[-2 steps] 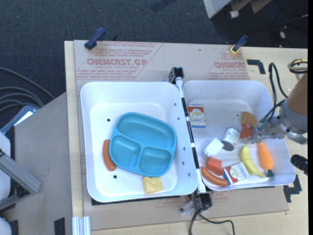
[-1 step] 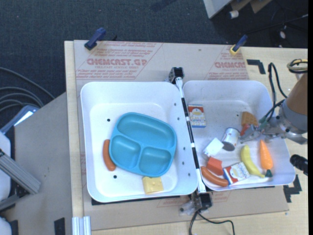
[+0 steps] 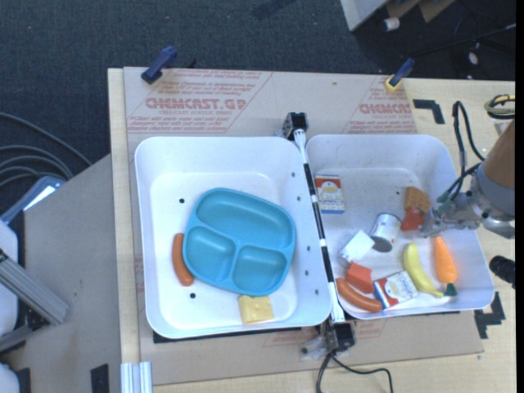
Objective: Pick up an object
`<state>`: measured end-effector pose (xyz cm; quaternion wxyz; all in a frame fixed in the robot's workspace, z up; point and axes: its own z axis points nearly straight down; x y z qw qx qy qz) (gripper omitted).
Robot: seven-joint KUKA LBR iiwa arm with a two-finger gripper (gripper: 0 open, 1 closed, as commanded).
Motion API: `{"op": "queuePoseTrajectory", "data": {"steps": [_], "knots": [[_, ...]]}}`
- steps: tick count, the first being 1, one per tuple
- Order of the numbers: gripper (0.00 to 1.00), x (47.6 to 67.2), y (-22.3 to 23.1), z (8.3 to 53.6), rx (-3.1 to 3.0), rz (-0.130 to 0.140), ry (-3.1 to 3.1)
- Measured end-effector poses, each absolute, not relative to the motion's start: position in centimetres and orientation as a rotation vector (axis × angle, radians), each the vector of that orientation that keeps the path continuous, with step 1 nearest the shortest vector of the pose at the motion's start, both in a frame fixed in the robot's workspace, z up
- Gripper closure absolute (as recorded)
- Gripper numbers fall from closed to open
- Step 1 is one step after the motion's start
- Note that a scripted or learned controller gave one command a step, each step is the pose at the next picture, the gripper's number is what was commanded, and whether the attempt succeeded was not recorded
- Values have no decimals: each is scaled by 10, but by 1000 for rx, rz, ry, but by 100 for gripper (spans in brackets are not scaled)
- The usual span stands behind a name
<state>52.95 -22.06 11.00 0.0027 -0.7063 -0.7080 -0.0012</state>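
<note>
Basically left bin (image 3: 155, 244) is staging: smooth blue compartment plate (image 3: 239, 240), hot dog (image 3: 182, 259) beside it, cheese wedge (image 3: 256, 308) below. Right bin (image 3: 368, 150) carries pick clutter: small carton (image 3: 328, 193), metal can (image 3: 383, 229), curved banana (image 3: 420, 268), carrot (image 3: 444, 260). Gripper (image 3: 442, 218) low at the bin's right, near the carrot; grip state, cannot tell.

Bins: two white bins (image 3: 155, 244) — side by side
Plates: one blue divided plate (image 3: 237, 240)
Hot dogs: two (image 3: 182, 259) — one per bin
Cheese: one wedge (image 3: 256, 309)
Bananas: one (image 3: 419, 270)
Carrots: one (image 3: 444, 260)
Cans: one (image 3: 383, 230)
Small boxes: two (image 3: 329, 193)
</note>
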Motion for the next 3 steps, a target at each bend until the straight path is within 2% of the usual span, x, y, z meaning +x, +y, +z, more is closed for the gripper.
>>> {"op": "queuePoseTrajectory", "data": {"steps": [1,2,3], "knots": [[0,529,-220,110,-2214,-4,-2220],[0,583,-217,84,-2208,-10,-2221],[100,583,-220,95,-2214,-5,-2226]]}}
